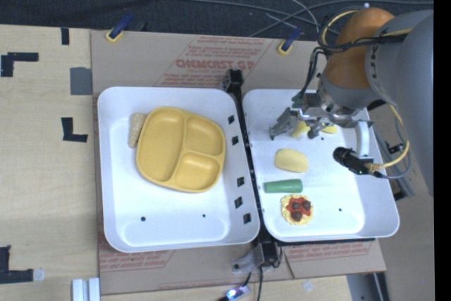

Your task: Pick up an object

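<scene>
My gripper (299, 125) hangs low over the far part of the right bin (345, 222), its fingers spread open. A small yellow piece (301, 129) lies just under and between them, with another yellow bit (329, 128) to its right; neither is lifted. Nearer the front lie a pale yellow lemon-like lump (291, 160), a green cylinder (282, 186) and a small pizza-like disc with red topping (297, 209).
The left bin (116, 173) holds a yellow divided plate (180, 149) with a tan sponge-like piece (135, 129) tucked at its left edge. A black divider (242, 151) separates the bins. Cables run across the back of the bench.
</scene>
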{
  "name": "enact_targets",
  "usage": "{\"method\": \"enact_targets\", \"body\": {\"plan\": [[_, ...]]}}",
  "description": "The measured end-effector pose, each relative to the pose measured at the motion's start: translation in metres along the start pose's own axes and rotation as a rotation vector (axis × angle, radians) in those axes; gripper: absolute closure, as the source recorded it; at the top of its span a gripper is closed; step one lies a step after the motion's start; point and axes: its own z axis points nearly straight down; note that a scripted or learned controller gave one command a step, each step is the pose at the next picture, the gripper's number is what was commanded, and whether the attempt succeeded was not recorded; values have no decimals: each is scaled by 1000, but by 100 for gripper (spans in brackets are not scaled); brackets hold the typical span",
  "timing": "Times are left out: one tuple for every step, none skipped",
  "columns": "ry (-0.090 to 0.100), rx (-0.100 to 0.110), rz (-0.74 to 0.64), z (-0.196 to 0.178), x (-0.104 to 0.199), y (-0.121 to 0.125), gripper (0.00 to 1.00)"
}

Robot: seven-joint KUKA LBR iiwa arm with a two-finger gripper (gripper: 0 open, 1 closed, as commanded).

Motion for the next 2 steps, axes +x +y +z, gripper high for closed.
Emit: {"method": "enact_targets", "body": {"plan": [[-2,-9,-2,52,0,0,0],[-2,-10,-3,39,1,1,100]]}}
